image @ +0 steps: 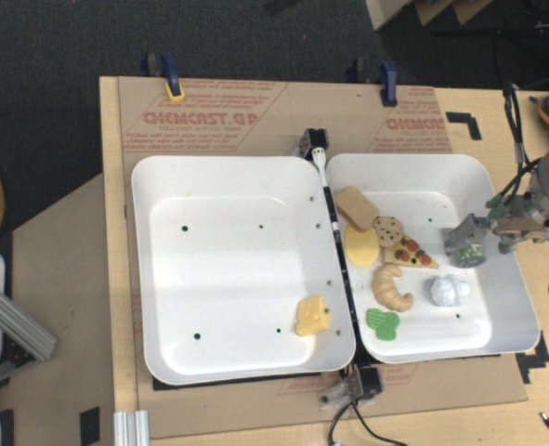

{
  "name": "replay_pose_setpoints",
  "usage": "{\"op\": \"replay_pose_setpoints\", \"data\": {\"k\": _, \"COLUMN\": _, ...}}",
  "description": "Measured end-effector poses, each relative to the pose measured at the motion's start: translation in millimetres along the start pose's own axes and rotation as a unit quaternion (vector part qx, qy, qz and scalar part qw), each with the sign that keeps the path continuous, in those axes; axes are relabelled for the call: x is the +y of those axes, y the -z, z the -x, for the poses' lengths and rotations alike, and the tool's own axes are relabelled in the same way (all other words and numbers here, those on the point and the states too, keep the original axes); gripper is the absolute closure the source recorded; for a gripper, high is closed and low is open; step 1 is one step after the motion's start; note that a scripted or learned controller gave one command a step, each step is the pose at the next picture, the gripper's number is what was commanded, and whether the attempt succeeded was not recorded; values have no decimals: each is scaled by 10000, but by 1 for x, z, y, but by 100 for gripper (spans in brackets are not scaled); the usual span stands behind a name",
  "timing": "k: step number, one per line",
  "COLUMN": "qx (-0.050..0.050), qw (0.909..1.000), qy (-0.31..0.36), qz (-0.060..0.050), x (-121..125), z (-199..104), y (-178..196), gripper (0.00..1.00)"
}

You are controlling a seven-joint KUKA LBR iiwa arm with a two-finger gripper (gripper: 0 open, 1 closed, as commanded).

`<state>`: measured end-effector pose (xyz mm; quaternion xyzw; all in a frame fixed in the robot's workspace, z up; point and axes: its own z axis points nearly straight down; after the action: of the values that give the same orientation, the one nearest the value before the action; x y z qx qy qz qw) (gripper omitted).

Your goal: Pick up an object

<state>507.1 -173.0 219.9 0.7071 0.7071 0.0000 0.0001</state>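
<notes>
Tool (466,246) at the right bin's (506,328) 3 o'clock; its state cannot be told. Descending here risks missing the white ball (448,292) at 5 o'clock

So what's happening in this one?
A robot arm reaches in from the right, its gripper low over the right bin with nothing visibly held. Toy food sits there: a bread slice, cookie, pizza slice, croissant, a yellow piece, a green piece and a white ball just below the gripper. The left bin holds one yellow chunk.
</notes>
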Motion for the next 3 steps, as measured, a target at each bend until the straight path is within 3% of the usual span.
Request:
{"op": "replay_pose_setpoints", "data": {"k": 1, "qx": 34, "qw": 10000, "qy": 34, "qz": 36, "x": 64, "z": 1, "y": -118, "gripper": 0}}
{"op": "replay_pose_setpoints", "data": {"k": 2, "qx": -10, "qw": 10000, "qy": 41, "qz": 46, "x": 151, "z": -37, "y": -132, "gripper": 0}}
{"op": "replay_pose_setpoints", "data": {"k": 3, "qx": -18, "qw": 10000, "qy": -13, "qz": 70, "x": 95, "z": -65, "y": -129, "gripper": 0}}
